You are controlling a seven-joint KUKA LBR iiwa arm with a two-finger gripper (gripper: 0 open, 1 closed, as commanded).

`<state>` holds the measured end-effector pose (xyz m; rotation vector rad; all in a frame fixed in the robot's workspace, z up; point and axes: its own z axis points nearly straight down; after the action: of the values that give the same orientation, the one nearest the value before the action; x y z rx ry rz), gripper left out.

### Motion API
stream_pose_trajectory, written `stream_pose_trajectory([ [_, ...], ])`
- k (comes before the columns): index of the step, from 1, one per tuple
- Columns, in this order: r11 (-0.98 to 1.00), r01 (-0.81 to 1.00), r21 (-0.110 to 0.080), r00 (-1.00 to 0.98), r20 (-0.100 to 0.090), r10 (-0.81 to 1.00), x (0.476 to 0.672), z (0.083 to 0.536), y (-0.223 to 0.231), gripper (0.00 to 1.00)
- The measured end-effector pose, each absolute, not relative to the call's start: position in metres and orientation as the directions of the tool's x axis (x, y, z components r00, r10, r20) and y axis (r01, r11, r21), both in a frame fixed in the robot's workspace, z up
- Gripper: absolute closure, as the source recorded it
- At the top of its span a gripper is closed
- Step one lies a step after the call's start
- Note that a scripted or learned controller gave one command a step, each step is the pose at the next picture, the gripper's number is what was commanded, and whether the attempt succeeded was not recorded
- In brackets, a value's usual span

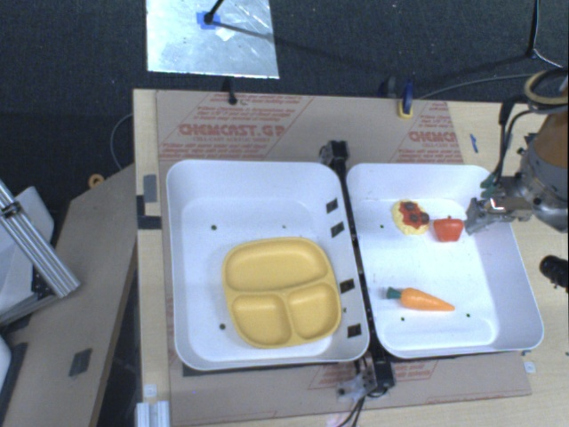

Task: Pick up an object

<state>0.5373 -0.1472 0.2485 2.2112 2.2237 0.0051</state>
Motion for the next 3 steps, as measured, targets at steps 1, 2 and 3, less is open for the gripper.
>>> stream_pose_trajectory([
  [1, 0.010, 1.000, 0.002, -0.010, 0.002, 1.000, 0.549, 0.238, -0.090, 1.00],
  [2, 0.009, 1.000, 0.003, -0.009, 0.001, 1.000, 0.565, 0.235, -0.039, 1.00],
  [3, 0.009, 1.000, 0.001, -0.009, 0.001, 1.000, 0.565, 0.224, 0.014, 1.00],
])
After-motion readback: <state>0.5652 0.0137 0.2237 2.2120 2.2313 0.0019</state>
